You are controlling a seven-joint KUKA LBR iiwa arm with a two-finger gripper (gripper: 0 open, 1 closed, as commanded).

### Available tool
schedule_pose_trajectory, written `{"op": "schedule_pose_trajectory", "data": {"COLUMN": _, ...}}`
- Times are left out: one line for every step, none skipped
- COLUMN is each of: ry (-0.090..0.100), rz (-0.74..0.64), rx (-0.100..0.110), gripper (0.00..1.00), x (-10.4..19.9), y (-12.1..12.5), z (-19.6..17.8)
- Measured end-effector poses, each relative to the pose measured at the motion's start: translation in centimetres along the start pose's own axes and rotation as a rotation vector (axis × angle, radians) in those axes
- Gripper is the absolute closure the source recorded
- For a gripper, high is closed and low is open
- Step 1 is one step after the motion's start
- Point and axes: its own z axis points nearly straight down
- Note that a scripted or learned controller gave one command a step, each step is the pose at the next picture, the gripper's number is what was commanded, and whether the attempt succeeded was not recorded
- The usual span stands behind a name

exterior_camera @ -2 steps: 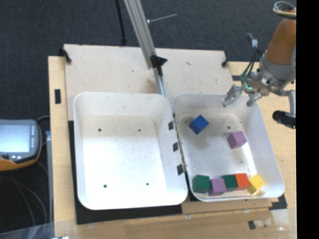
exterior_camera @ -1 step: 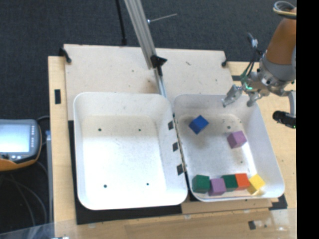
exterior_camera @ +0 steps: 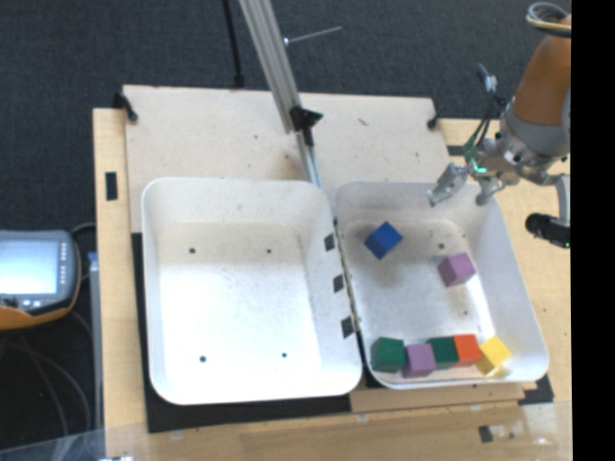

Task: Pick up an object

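Camera view: gripper (exterior_camera: 468,186) over right bin (exterior_camera: 517,286) back rim, fingers apart, clasping nothing; blue cube (exterior_camera: 382,240) nearby inside bin.

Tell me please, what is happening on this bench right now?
A grey robot arm with an orange band reaches in from the right, and its pincer hangs over the far edge of the right bin with nothing between its fingers. In that bin, a blue cube and a purple cube lie apart, and a row of five blocks sits along the near wall. The left bin stands beside it. No object is picked up yet.
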Motion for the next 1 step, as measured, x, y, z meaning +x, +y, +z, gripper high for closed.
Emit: {"op": "schedule_pose_trajectory", "data": {"ry": 0.000, "rz": 0.017, "rx": -0.008, "gripper": 0.00, "x": 0.78, "y": -5.37, "z": -6.41}}
